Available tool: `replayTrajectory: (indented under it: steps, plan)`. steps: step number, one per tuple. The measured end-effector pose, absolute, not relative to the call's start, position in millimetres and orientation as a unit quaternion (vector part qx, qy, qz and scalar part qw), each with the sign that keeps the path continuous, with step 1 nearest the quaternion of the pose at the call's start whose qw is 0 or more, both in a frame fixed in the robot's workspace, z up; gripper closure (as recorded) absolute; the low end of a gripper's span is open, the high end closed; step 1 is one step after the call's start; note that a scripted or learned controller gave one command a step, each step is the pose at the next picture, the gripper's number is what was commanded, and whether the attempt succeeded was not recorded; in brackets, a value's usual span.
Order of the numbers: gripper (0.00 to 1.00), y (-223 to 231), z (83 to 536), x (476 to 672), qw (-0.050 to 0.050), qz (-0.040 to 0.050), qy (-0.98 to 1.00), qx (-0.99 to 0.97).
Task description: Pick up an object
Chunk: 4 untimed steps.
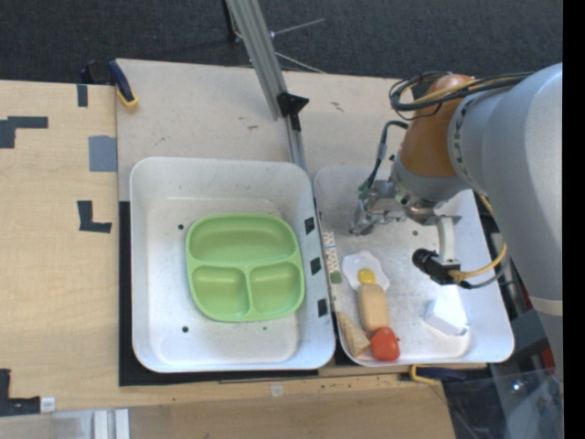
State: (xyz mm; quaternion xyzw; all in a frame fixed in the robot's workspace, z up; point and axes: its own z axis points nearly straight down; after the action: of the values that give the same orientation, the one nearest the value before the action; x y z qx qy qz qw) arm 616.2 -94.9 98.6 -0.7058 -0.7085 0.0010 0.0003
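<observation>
My gripper (pixel 364 223) hangs low over the upper left part of the right bin (pixel 489 332), with the grey arm and orange band behind it to the right. Nothing shows in its grasp. Just below it in the bin lies a toy fried egg (pixel 366 273). A tan bread roll (pixel 372 306) sits below the egg, and a red tomato (pixel 385 344) lies against the bin's front edge. A brown wedge (pixel 352 333) lies along the bin's left wall. A white block (pixel 448 317) rests at the lower right.
The left bin (pixel 151 337) holds a green divided plate (pixel 245 266). A metal pole (pixel 265 58) slants down from the top to the wall between the bins. A black cable end (pixel 430 263) with yellow wiring hangs from the arm over the right bin.
</observation>
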Motion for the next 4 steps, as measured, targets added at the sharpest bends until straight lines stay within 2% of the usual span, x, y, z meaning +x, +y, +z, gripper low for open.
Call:
replayTrajectory:
  steps: [3,4]
  plan:
    - [1.00,-96,252,610.5,-0.002,-0.0013,-0.708,-0.706]
    - [1.00,-37,249,609.4,0.001,-0.0001,-0.710,-0.705]
